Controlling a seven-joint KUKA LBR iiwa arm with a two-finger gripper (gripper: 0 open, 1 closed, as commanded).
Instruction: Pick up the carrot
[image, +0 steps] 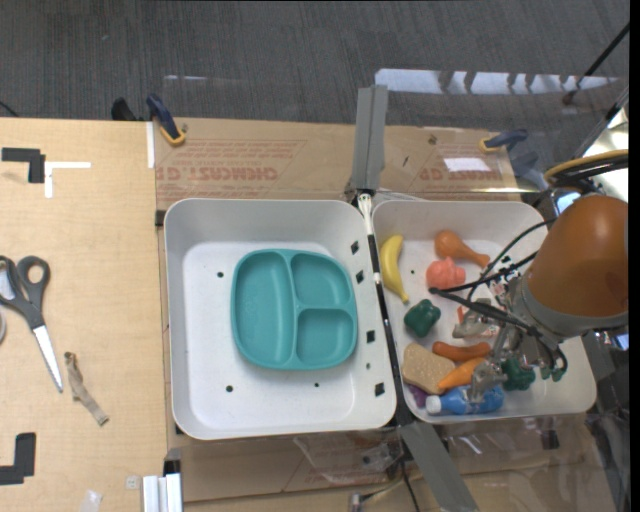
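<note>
The orange carrot lies slantwise near the front of the right bin, between a slice of bread and the gripper. My gripper hangs low over the front of that bin, right at the carrot's thicker right end. Cables and the wrist hide the contact, so I cannot tell whether it touches the carrot. The arm's big orange band covers the bin's right side.
The right bin also holds a banana, an orange drumstick, a red-orange fruit, a green pepper, a reddish sausage, a blue bottle and a green item. A teal divided plate sits in the left bin. Scissors lie on the bench.
</note>
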